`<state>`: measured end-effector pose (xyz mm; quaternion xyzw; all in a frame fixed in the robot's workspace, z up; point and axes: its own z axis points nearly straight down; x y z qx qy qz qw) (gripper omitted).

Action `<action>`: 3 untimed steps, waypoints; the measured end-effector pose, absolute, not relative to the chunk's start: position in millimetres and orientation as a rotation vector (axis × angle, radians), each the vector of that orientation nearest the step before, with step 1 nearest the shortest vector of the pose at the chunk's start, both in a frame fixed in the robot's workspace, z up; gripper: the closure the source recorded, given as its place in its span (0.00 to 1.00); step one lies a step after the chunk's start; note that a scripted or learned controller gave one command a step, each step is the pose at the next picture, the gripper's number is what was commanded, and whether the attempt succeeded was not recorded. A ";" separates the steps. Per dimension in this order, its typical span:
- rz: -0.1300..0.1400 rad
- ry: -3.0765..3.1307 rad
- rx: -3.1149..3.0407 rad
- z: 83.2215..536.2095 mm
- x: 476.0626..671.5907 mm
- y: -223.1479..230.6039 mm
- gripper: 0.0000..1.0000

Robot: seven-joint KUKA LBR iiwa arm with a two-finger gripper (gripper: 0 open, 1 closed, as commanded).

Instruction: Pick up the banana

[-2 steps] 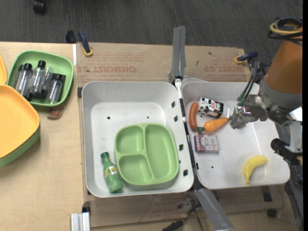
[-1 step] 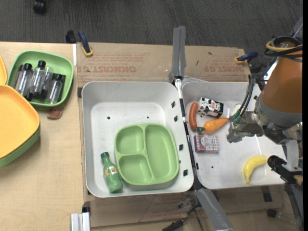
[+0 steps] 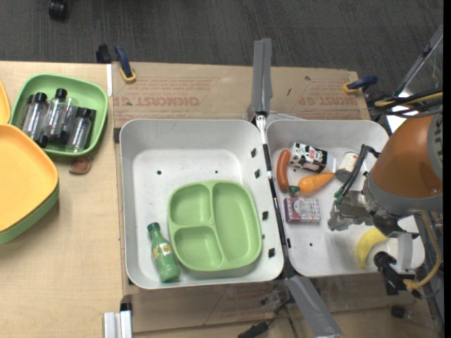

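In the right bin (image 3: 310,259), near its front right corner, the banana (image 3: 367,246) lies on the white floor, partly covered by the arm's wrist. The hand (image 3: 343,215) sits just to the left of the banana and a little farther back, low over the bin floor; whether its grip is spread or pressed together cannot be told from this angle. The arm (image 3: 412,164) reaches in from the right, its orange band above the wrist, bent down toward the bin. Farther back in the same bin lie a carrot (image 3: 315,182), a red sausage (image 3: 282,170) and a small pink packet (image 3: 302,209).
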<state>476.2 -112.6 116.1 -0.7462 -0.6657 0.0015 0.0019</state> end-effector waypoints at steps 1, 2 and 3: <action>0.006 -1.511 -2.755 244.1 477.8 -104.2 1.00; 0.006 -1.873 -2.522 255.8 519.6 -91.1 1.00; 0.005 -2.180 -2.258 233.3 482.7 -72.2 1.00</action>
